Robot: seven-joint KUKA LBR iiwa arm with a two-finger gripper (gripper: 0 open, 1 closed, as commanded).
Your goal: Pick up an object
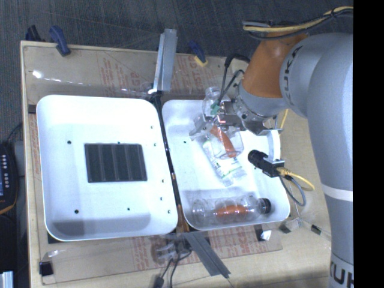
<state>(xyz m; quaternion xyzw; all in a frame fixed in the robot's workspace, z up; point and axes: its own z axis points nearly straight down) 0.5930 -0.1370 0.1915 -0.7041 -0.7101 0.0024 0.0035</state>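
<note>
In the right bin point(180, 161), a clear bottle point(223, 152) lies slanted, its long axis running from upper left to lower right beneath the hand point(217, 116). Whether the hand grips it cannot be told. Another clear bottle point(231, 207) lies crosswise near the front wall.

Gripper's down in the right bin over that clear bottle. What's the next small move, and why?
Probably a short straight lift to test the grasp. The gripper sits at the top end of the tilted clear bottle in the right bin, but its hold can't be confirmed. A second bottle lies along the near wall, apart, so rising shouldn't disturb it.
</note>
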